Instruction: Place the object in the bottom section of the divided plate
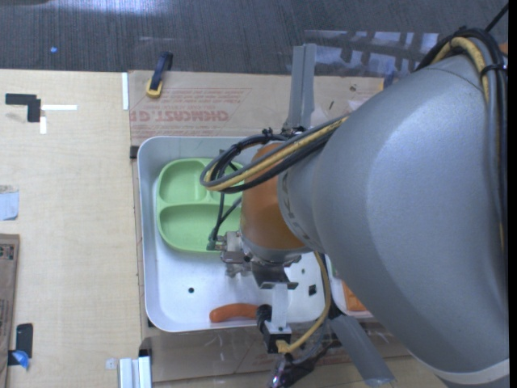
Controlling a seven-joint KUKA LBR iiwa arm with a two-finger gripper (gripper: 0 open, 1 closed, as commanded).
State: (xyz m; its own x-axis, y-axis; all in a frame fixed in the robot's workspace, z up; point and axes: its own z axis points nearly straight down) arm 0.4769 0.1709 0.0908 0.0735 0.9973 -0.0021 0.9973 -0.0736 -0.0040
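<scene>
free: bin (pixel 171 285) floor between green plate (pixel 184 210) and orange stick (pixel 231 314) | blocked: right half, under arm (pixel 388 208), probably no passage

A pale wooden desk (pixel 65 217) meets dark grey carpet (pixel 242 14) (a bright patch crosses it); printed cardboard (pixel 194 103) lies on the desk.

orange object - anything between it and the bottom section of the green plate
Nothing visible. Plain bin floor separates the orange object from the green plate and its bottom section, though the arm covers the plate's right side.
</scene>
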